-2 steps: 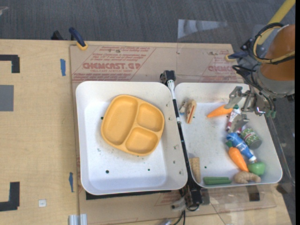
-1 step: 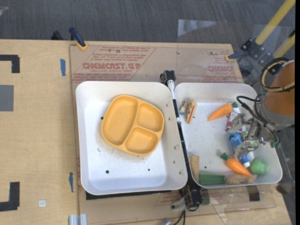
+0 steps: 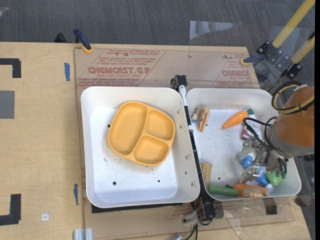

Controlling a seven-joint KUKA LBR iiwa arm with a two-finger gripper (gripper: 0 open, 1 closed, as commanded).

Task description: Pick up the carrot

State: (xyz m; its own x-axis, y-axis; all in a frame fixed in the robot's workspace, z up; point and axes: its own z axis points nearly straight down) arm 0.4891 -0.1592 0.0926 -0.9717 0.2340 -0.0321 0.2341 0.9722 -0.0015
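Note:
The carrot [image 3: 234, 119] is orange with a green tip and lies in the upper part of the right bin [image 3: 220, 149], pointing toward the bin's back right corner. My gripper [image 3: 256, 163] hangs low over the bin's lower right area, below and to the right of the carrot and apart from it. It sits among a heap of small toys, which hide its tips. Nothing shows as held.
A yellow divided plate [image 3: 141, 133] lies in the left bin [image 3: 100, 184]. The right bin also holds a wooden peg [image 3: 202, 118], a cone [image 3: 205, 170], a green stick [image 3: 222, 189], a small orange piece [image 3: 245, 187], a green toy [image 3: 274, 178] and a blue piece [image 3: 246, 160].

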